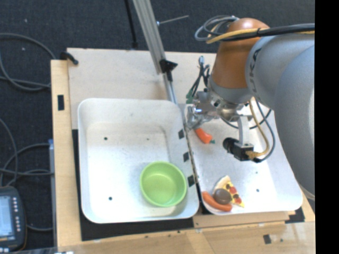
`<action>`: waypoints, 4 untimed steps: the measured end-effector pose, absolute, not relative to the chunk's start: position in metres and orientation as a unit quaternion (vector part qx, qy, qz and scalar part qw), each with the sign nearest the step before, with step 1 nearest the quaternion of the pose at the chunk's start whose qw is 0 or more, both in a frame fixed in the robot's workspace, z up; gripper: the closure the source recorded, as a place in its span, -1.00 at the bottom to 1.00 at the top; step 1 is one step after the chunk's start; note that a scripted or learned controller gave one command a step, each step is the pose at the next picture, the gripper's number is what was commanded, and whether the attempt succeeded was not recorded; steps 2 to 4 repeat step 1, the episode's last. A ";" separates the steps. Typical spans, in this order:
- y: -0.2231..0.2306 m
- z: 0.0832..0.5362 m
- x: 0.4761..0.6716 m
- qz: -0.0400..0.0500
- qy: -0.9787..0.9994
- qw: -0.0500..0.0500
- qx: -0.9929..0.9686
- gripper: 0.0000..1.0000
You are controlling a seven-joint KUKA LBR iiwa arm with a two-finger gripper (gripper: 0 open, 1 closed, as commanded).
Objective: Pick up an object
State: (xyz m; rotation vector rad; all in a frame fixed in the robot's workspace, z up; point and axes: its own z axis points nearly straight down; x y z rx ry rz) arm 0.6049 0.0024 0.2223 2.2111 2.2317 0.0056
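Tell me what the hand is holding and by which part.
It cannot be told. The hand sits just above a small orange carrot-like toy in the right bin, but no grip shows.

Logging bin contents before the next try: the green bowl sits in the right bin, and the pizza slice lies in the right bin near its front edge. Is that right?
Not quite. The camera view shows the green bowl in the left bin, toward its front right corner. The pizza slice does lie in the right bin near its front edge.

The grey arm (286,89) reaches in from the right, its orange band (235,52) above the wrist, the gripper (193,118) pointing down-left below it.
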 end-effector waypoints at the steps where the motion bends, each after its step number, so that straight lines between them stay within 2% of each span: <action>1: 0.054 0.226 0.637 0.002 0.710 0.000 0.704 1.00; 4: 0.054 0.226 0.637 0.002 0.710 0.000 0.704 1.00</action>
